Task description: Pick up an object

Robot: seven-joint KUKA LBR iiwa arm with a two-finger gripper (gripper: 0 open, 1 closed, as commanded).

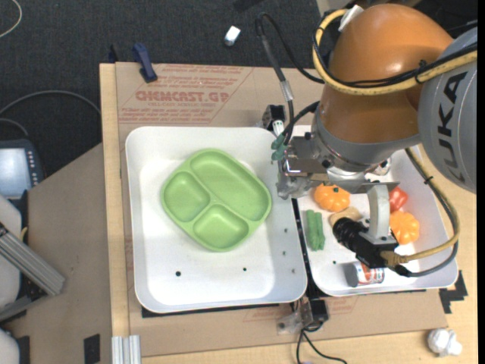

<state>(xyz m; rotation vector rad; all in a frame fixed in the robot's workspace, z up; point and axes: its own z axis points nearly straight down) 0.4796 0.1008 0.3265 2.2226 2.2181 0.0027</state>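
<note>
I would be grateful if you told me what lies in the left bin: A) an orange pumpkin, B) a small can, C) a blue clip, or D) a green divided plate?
D: the green divided plate lies in the left bin, while the orange pumpkin and the small can are in the right bin under the arm.

A green divided plate [217, 199] with three compartments lies in the left white bin [151, 271]. Behind that bin, a cardboard sheet [182, 97] printed with red lettering covers the worktop [68, 226], and a blue clip [144, 61] sits at the sheet's far left edge. A small white block [232, 33] lies on the dark floor [76, 21] beyond.
</note>
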